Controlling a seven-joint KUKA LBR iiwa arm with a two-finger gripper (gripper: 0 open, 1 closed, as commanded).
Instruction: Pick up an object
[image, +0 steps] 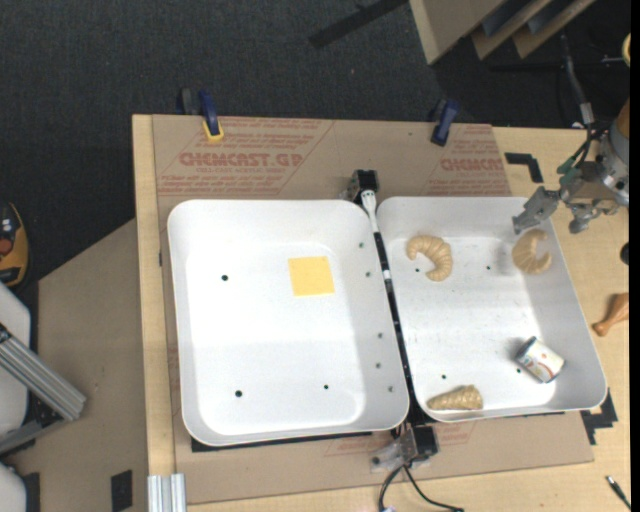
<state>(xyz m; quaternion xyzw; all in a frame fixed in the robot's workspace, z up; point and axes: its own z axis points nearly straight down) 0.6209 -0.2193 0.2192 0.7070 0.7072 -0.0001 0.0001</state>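
My gripper (556, 214) hangs over the far right corner of the right bin (480, 330), open, with nothing between its fingers. Just below it, in front of the fingertips, lies a pale curled pastry piece (532, 251). A tan croissant (431, 255) rests at the bin's far left. Near the front right corner lies a small white and grey object (538, 360). A ridged tan shell-shaped piece (456, 400) lies against the front wall. The left bin (200, 330) holds a flat yellow square (311, 276).
Both bins sit on a brown board (300, 150) held by blue clamps (208, 112) at the back. A small orange-tan thing (610, 318) lies outside the right bin at the right edge. A black divider (385, 290) runs between the bins.
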